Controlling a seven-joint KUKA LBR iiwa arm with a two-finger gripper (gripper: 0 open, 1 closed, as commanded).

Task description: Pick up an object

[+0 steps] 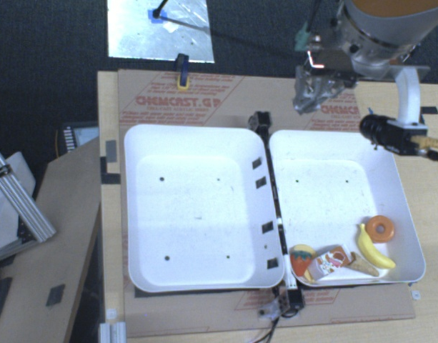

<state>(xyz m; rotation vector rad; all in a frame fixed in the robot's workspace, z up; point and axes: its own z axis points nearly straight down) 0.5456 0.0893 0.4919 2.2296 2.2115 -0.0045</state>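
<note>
Nothing has been picked up yet: the gripper (313, 95) is seen raised above the far edge of the right bin (411, 220), jaw state cannot be told, while the banana (372, 249), doughnut (380, 228) and carton (326, 264) lie in its near corner.

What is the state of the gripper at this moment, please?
Gripper: it hangs above the far edge of the right bin, with nothing between its fingers; open or closed cannot be told.
</note>
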